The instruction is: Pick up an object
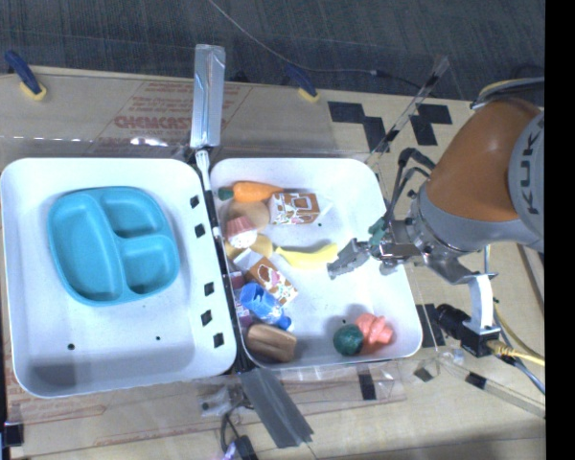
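And here's the arm [479, 175] reaching in from the right, its orange band bulging over the right bin's [388, 300] right rim, wrist bent down and pointing left. The hand [343, 260] hangs out over the middle of the right bin, just to the right of the yellow banana [305, 252]. Its dark fingers point left toward the banana's tip; nothing sits between them, though whether they are spread or closed, I cannot tell from this angle.

Take a look at the pickings in that right bin. At the far side, an orange carrot [252, 192] lies beside a small printed carton [295, 207]. Along the left wall there's a pile: a round pinkish piece [240, 226], a second small printed box [272, 280], a blue crumpled item [262, 305], and a brown bread-like piece [271, 342] at the near left corner. Along the near wall, a dark green ball [348, 339] sits touching a pink-orange toy [375, 330], both well clear of the hand.

Over in the left bin [29, 333], a blue compartment tray [113, 242] lies flat on its own. Both bins rest side by side on the tabletop [517, 420], cables trailing at the near right.
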You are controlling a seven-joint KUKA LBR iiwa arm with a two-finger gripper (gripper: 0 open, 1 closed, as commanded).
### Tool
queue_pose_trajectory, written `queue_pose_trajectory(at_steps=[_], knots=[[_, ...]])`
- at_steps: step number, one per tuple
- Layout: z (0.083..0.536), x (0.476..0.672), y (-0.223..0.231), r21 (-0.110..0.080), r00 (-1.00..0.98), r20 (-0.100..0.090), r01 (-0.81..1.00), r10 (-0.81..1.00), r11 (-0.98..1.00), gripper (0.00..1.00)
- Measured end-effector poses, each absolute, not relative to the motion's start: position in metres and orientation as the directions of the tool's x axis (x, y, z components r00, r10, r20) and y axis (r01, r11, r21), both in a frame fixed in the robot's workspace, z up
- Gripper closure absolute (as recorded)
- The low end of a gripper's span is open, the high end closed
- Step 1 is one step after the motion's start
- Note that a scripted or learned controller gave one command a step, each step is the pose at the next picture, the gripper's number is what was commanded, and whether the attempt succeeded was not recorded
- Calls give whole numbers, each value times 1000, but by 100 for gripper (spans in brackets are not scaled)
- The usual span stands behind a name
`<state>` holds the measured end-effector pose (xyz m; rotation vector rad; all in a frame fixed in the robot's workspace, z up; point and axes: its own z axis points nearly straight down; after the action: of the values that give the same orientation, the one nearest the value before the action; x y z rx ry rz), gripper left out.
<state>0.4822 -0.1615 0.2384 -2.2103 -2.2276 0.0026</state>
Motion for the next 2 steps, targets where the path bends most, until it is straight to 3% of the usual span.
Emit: queue_pose_trajectory(at_steps=[1,2], knots=[[238,482,-162,-4,-8,1,1000,1000,8,0],[236,477,-175,-1,170,0,985,985,-170,0]])
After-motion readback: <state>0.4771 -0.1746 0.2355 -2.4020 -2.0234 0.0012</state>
